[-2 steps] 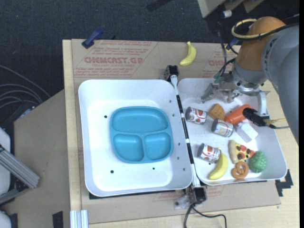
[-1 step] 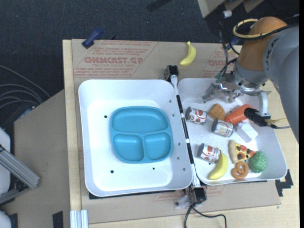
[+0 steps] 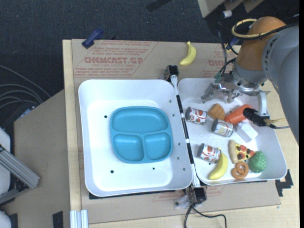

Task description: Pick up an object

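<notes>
The blue divided tray [image 3: 140, 139] lies well left of the gripper [image 3: 219, 92], in the left bin [image 3: 90, 127]. Below the spread, unladen fingers [image 3: 207, 95] sit a cracker [image 3: 217, 111] and soup can [image 3: 195, 115]. The arm [image 3: 280, 51] reaches in from upper right.

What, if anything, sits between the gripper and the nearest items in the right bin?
Nothing visible. The gripper hangs over bare floor at the right bin's far end; the cracker and soup can lie just below it.

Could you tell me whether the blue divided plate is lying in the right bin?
No, the blue divided plate lies in the left bin.
</notes>
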Motion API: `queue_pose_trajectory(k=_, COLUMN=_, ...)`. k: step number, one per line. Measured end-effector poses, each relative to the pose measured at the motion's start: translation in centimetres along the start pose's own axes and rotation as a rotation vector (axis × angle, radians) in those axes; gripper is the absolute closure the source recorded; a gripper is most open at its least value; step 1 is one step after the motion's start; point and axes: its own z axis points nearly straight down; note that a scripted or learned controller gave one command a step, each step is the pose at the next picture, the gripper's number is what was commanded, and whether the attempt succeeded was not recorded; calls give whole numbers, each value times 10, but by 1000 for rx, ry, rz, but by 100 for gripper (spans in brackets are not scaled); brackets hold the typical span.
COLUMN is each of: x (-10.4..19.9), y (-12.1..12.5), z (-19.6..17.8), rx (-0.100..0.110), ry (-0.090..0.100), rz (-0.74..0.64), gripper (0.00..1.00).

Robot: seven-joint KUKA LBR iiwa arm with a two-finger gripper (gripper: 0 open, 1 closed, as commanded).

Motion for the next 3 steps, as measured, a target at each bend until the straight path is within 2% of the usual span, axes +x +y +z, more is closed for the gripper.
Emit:
queue_pose_trajectory(k=1, x=28, y=0, z=0, rx=2, ry=1, rz=-1, gripper=0)
queue_pose_trajectory(k=2, x=29, y=0, z=-10, rx=1, ry=1, rz=-1, gripper=100)
queue_pose_trajectory(k=3, x=29, y=0, z=-10, rx=1, ry=1, rz=-1, gripper=0)
